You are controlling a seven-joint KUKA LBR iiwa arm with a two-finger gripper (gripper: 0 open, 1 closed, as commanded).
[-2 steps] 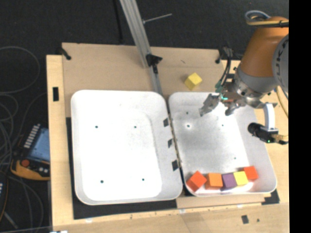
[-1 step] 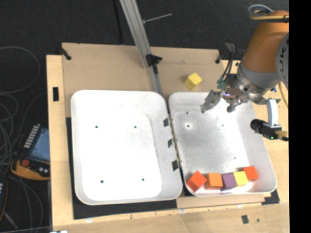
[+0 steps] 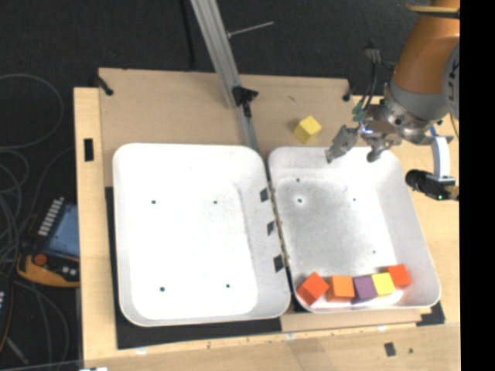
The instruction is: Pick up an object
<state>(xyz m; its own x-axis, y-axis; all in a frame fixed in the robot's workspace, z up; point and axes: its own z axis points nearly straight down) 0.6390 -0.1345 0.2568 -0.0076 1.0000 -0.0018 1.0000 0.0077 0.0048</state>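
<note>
Coloured blocks (image 3: 356, 286) line right bin (image 3: 348, 207) near edge; end effector (image 3: 357, 150) spread, holding nothing.

Orange-banded arm (image 3: 428, 37) with a rounded grey wrist below. Two dark slim fingers (image 3: 340, 143) on the gripper (image 3: 357, 149), metal fittings above. Thin black cables along the wrist.

Robotics lab: plywood bench (image 3: 193, 110), trailing cables (image 3: 31, 168), teach pendant (image 3: 54, 242) on dark floor.
</note>
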